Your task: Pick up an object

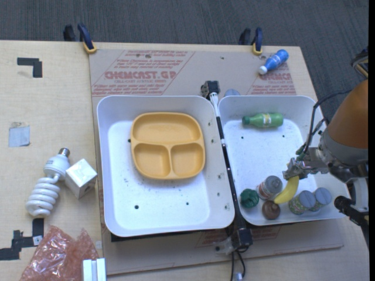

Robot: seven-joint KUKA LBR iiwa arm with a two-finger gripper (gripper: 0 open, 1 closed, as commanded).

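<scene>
Nearest the lens, at the bottom left, a pink crinkled bag [55, 253] lies on the counter [35, 116].

1. Arm pose. My arm [351, 122] enters from the right, the orange band hanging over the right rim of the right bin [258, 151]. My gripper [295, 174] is low over that bin's near right part, just at the upper end of the banana [287, 191]. Whether it is released or clenched on anything cannot be determined; the tips are too small and dark against the clutter.

2. Candidate objects. The banana is yellow and short, and lies tilted. A small can [270, 186] with a red-and-white top is just beside it on the left. Near these lie a dark green ball [250, 198], a brown round item [270, 210] and two grey-blue discs [312, 200], all along the near wall. A green bottle [263, 120] lies on its side near the far wall, well apart from that group.

3. Surroundings. The left bin [117, 209] holds a yellow three-compartment tray [168, 144] in its far half. Both bins rest on a brown printed sheet [140, 69], held by two clamps [87, 38] at its far edge. A blue-and-white bottle [274, 61] lies on that sheet beyond the right bin. On the pale counter to the left lie a spiral light bulb [47, 186] and a white cube [81, 177], touching. Dark grey carpet [176, 4] lies beyond.
</scene>
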